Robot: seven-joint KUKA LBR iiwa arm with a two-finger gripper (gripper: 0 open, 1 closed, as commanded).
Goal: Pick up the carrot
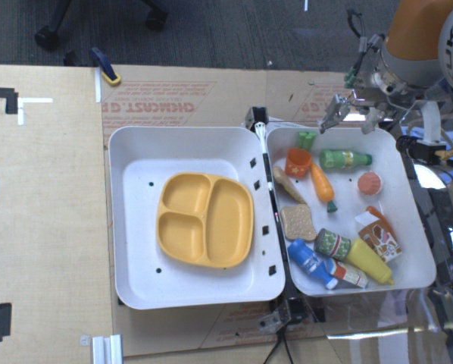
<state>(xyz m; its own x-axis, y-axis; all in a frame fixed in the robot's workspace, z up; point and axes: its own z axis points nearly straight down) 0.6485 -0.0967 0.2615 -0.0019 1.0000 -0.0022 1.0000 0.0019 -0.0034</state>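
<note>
Camera view: the carrot (322, 183) is seen as a short orange cone with a small green tip at its near end, lying slanted in the right bin (408, 211) between an orange cup (298, 161) and a green bottle (345, 158). The gripper (355, 112) is held over the bin's far rim, well apart from the carrot, its fingers spread and nothing between them.

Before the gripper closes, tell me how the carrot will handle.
The carrot looks like a stiff plastic toy, so probably light and rigid. Its smooth, tapered body may slip or roll between the fingers. It lies against the orange cup, which might get nudged.
</note>
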